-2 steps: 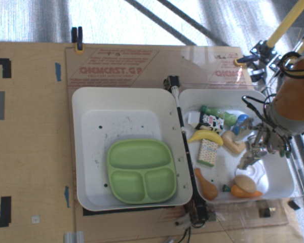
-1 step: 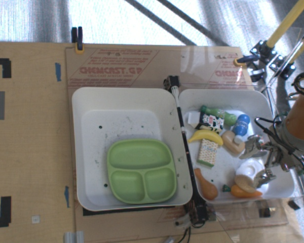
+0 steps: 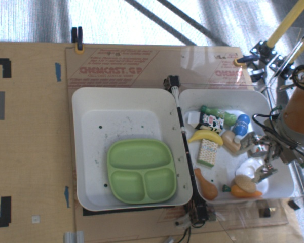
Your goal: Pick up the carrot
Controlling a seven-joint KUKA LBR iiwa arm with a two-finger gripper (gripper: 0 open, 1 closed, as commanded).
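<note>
The carrot (image 3: 239, 191), orange with a small green top at its left end, lies near the front wall of the right bin (image 3: 281, 186). A tan rounded item (image 3: 246, 183) rests partly on it. My gripper (image 3: 261, 159) hovers just above and behind the carrot, over the right side of that bin. Its fingers (image 3: 256, 147) stand open, apart from the carrot, with nothing between them. The arm's orange band (image 3: 298, 113) is at the right edge.
The right bin also holds a banana (image 3: 206, 136), a small patterned box (image 3: 207, 152), a drumstick (image 3: 206, 185), a cow-print carton (image 3: 211, 121), a green item (image 3: 219, 114), a blue bottle (image 3: 240, 125) and a white object (image 3: 247, 169). The left bin (image 3: 86, 135) bears a green divided plate (image 3: 141, 170).
</note>
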